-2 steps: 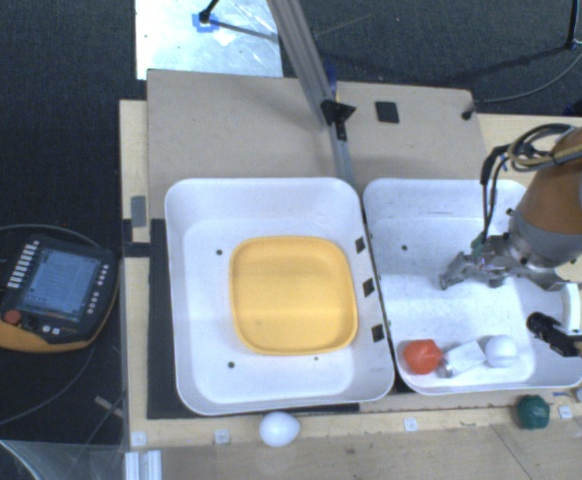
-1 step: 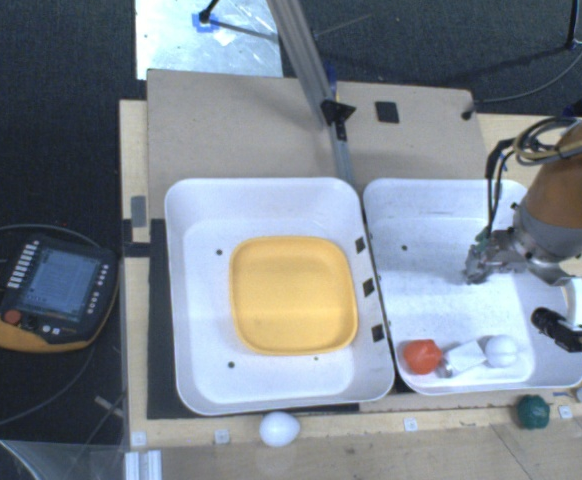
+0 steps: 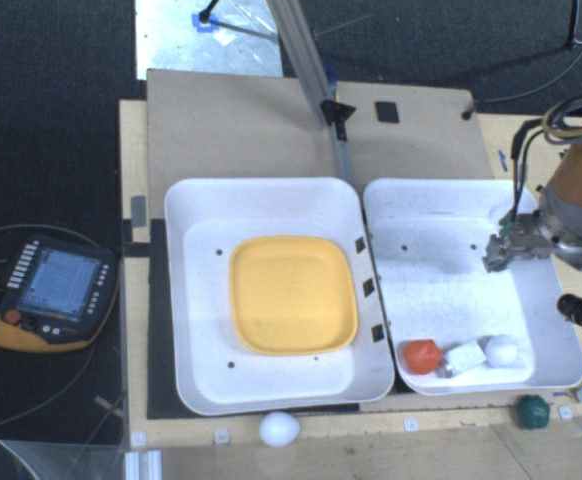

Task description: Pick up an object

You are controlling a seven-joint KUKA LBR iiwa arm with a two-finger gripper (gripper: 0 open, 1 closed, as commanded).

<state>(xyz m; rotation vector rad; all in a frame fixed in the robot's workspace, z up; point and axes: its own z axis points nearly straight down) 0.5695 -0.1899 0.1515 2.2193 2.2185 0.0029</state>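
On the bench's near edge lie a white egg-shaped ball (image 3: 279,429) and a dark green ball (image 3: 532,411). Inside the right white bin (image 3: 441,268), at its near wall, sit a red-orange ball (image 3: 420,356), a small white block (image 3: 463,357) and a white round ball (image 3: 501,350). The left white bin (image 3: 206,278) holds a square yellow plate (image 3: 294,294). Farther back, the grey arm (image 3: 576,193) leans in from the right, partly cut off; its tool (image 3: 499,252) hangs over the right bin's far side, too dark to tell its state.

I've got just 1 camera here, fixed above the bench (image 3: 301,133) and looking down at a slant. It sits far enough back to take in both white bins (image 3: 196,268) plus some dark floor (image 3: 51,88) around them.
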